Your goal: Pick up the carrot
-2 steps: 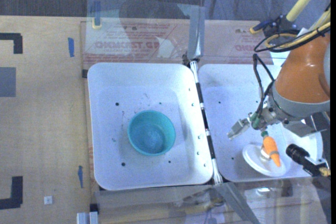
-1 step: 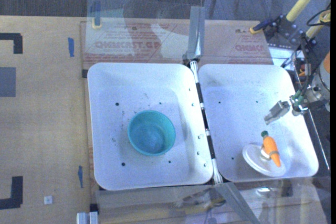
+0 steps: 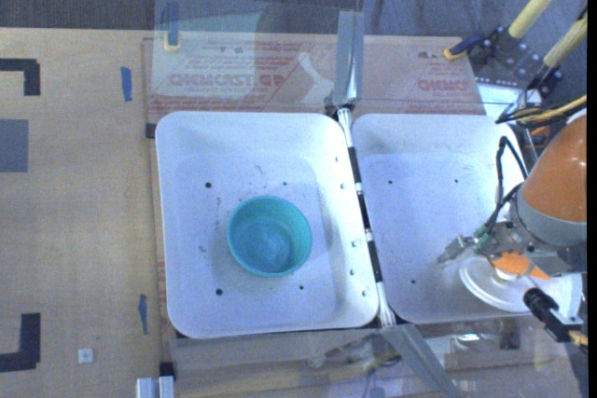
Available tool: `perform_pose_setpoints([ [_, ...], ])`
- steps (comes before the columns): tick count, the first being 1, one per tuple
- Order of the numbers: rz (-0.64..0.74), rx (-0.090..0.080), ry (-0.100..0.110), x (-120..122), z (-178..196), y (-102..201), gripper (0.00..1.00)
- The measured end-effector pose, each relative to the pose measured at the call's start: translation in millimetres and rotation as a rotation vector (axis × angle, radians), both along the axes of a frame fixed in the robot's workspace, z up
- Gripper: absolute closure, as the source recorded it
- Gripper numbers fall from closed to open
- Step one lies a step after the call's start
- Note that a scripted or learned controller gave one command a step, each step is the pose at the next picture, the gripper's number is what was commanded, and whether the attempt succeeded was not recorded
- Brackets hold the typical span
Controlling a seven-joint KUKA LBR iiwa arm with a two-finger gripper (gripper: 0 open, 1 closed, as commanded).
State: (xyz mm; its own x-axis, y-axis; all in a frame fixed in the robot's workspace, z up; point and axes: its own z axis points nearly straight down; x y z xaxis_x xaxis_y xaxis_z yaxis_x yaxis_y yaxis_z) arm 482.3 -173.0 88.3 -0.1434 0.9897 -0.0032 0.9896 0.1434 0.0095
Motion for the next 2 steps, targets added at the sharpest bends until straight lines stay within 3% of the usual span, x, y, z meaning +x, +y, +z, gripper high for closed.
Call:
perform_pose_setpoints([
  [1, -0.228, 0.018, -0.002, 5.7, 0.4, -37.9, 0.0],
  [2, -0.227, 0.011, -0.007, 6.7, 10.0, -39.0, 1.0],
])
